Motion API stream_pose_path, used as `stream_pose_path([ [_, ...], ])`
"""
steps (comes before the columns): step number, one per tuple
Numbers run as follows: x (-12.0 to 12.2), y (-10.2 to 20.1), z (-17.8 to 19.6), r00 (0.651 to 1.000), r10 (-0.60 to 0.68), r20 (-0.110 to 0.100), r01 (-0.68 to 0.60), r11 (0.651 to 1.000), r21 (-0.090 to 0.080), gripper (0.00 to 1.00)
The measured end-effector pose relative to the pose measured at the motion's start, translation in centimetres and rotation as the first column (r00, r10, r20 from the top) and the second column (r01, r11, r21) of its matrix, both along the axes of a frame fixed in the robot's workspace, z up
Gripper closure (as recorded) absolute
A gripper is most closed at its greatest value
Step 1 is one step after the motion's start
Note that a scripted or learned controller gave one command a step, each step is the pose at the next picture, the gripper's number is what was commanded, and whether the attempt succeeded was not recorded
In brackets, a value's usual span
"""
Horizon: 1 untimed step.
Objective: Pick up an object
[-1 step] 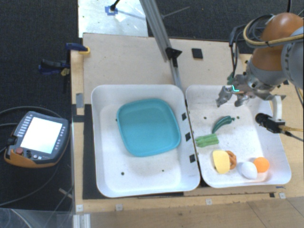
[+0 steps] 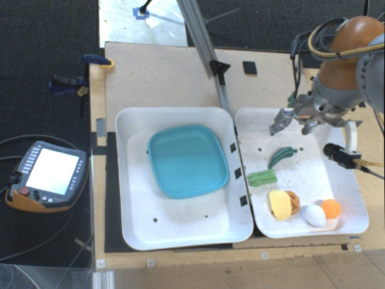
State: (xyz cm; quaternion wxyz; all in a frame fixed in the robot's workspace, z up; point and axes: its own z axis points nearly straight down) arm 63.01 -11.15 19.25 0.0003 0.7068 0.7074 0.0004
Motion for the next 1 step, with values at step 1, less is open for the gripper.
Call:
stream_pose_path([
  [1,-0.45,0.47,-4.34,1.0,0.0,-0.003,0.0,1.0,0.0,0.0],
])
